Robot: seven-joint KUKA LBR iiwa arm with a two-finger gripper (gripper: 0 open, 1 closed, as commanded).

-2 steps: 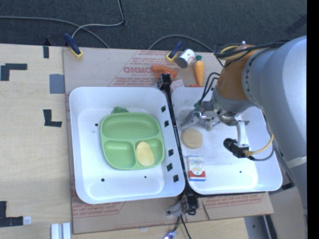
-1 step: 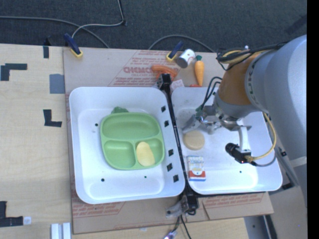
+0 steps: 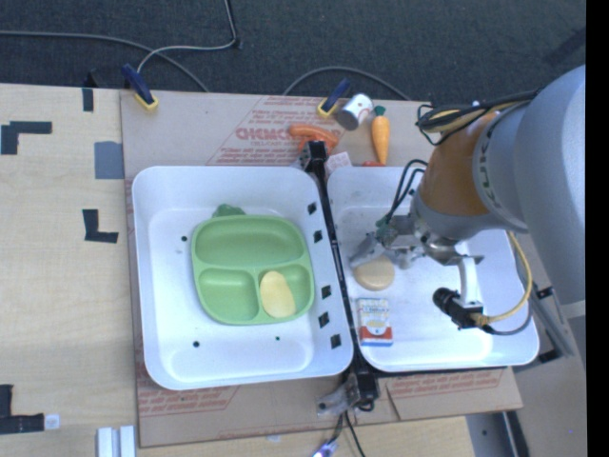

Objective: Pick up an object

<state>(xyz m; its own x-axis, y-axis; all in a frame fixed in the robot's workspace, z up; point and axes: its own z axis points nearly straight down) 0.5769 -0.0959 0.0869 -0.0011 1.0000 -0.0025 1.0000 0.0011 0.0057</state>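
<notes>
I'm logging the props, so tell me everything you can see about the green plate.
The green plate looks like smooth moulded plastic with rounded corners, split into one long compartment and two smaller ones. It lies flat in the left bin. A pale yellow oval piece sits in its smaller right-hand compartment. A green tab sticks out at its upper edge.

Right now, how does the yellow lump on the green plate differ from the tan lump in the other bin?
The yellow lump is brighter and oval; the tan lump is paler and rounder. The yellow lump lies in a compartment of the green plate, away from the arm; the tan lump lies on the bin floor beside the gripper. Both are small and smooth.
</notes>
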